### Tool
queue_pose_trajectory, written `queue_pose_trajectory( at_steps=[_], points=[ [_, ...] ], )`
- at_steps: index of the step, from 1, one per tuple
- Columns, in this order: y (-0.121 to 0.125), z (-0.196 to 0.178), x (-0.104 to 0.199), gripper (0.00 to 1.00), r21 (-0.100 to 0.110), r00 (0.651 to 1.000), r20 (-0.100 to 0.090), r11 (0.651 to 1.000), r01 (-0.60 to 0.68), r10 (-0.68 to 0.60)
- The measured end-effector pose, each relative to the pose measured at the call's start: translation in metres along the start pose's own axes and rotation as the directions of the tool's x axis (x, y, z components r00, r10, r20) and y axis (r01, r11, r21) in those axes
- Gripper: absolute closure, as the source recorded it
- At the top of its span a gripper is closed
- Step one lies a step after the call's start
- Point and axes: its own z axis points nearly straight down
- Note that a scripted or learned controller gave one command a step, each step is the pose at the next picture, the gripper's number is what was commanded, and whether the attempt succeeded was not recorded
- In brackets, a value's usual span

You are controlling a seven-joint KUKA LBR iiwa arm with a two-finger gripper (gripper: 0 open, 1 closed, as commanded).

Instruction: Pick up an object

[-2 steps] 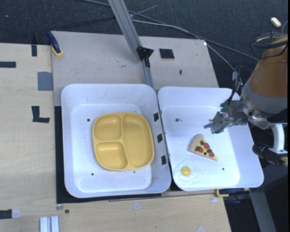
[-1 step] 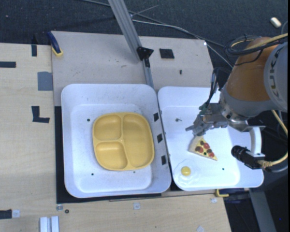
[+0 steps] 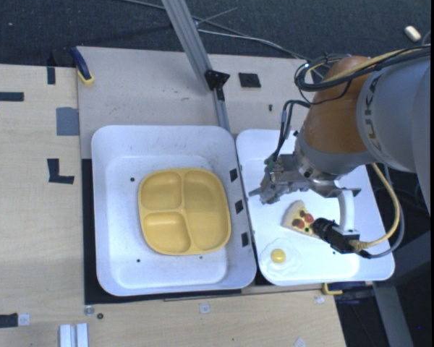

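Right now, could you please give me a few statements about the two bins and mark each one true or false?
1. The yellow divided plate lies in the left bin. True.
2. The pizza slice toy lies in the same bin as the plate. False: it lies in the right bin.
3. The fried egg toy lies near the front edge of the right bin. True.
4. The plate has two compartments. False: it has three.
5. The hand hangs over the left bin. False: it is over the right bin, beside the pizza slice toy.
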Motion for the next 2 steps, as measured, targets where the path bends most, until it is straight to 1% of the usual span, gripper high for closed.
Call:
queue_pose_trajectory(
  at_steps=[1, 2],
  points=[
    [0.001, -0.010, 0.050, 1.00, -0.002, 1.000, 0.000, 1.000, 0.001, -0.001],
    [0.014, -0.013, 0.112, 1.00, -0.003, 1.000, 0.000, 1.000, 0.002, -0.002]
  ],
)
